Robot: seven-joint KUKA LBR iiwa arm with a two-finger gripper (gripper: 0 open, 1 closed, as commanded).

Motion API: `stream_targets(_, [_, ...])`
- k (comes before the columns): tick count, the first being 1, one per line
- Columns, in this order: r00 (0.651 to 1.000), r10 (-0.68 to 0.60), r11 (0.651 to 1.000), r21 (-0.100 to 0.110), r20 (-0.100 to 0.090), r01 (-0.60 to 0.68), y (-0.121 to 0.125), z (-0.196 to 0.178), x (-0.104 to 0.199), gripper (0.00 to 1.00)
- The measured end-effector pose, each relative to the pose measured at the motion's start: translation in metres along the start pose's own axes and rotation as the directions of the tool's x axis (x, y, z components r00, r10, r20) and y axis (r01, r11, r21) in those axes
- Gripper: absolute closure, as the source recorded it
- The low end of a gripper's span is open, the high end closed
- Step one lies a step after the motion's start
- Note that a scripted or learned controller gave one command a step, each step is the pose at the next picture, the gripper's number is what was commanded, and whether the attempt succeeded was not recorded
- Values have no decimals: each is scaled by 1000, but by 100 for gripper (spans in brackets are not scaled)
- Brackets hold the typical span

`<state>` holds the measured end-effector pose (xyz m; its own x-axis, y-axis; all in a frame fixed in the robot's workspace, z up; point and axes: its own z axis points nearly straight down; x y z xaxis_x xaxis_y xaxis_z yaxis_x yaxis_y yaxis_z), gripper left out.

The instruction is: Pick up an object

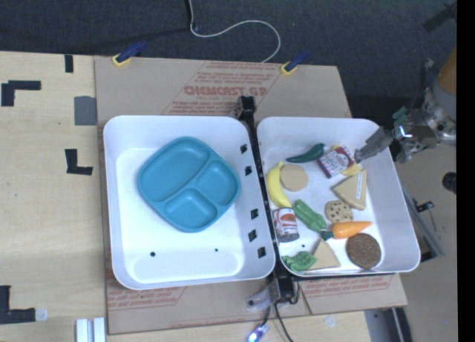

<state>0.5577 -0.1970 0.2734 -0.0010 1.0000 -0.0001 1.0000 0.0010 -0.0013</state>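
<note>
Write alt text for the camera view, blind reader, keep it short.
Two shallow white bins sit side by side on a bench: the left bin holds a blue divided plate, the right bin a scatter of toy food including a banana, carrot and cookie. The gripper reaches in from the right, over the right bin's upper right corner.

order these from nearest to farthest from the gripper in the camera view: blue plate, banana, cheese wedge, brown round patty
Measured from the gripper at the right bin's upper right:
1. cheese wedge, just below it in the right bin
2. banana, at the right bin's left side; the brown round patty, at the bin's lower right, is too close to call against it
3. blue plate, in the left bin
</note>
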Motion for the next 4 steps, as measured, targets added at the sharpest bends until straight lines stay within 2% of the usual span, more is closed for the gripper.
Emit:
stream_targets(1, [1000, -9, 1000, -5, -3, 9, -72, -73, 98, 0])
stream_targets(2, [1000, -2, 1000, 1, 0, 2, -70, -78, 93, 100])
stream_targets(3, [1000, -6, 1000, 7, -2, 6, -75, -19, 158, 100])
stream_targets(4, [1000, -6, 1000, 7, -2, 6, -75, 23, 221, 100])
